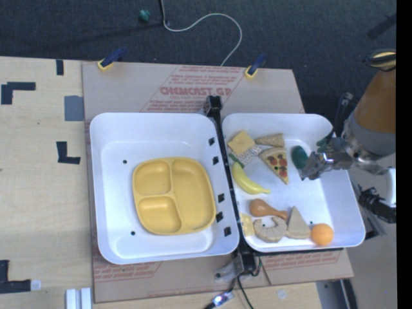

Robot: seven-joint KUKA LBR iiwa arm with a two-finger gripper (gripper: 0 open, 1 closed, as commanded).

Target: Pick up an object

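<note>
Toys fill my right bin point(335, 192): a smooth banana point(248, 181), a wedge of pizza point(277, 163), a round orange point(322, 234), a dark green piece point(300, 154). My gripper point(313, 166) hangs beside that green piece; whether it's spread or pinched, I cannot tell. Red print on the cardboard point(187, 92) reads "CHEMCAST GP". A moulded yellow tray point(172, 195) sits in the left bin point(109, 172).

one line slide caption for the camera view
Gripper beside a green object in the toy-food bin; yellow tray alongside.
</note>
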